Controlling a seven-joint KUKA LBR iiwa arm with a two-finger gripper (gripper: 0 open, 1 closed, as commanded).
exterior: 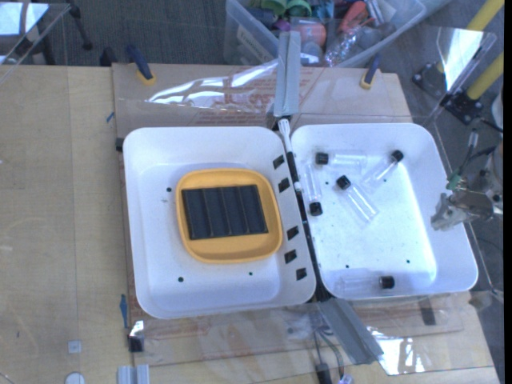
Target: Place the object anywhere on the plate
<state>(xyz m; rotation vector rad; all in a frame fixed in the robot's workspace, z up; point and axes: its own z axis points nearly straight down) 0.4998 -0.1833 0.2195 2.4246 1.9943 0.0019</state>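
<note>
A yellow plate (230, 214) with a dark ridged centre lies in the left white bin (144, 214). Several clear plastic vials with black caps lie loose in the right white bin (424, 238): one near the back (350, 161), one slanted in the middle (359, 202), one toward the back right (382, 172), one along the left wall (310, 190), one at the front (362, 282). My gripper (450, 212) hangs at the right bin's right rim, apart from all the vials.
A row of black clips (290, 230) runs along the divide between the bins. A clear tub of coloured toys (320, 6) stands behind the bins. Wooden bench surface (56, 214) stretches to the left.
</note>
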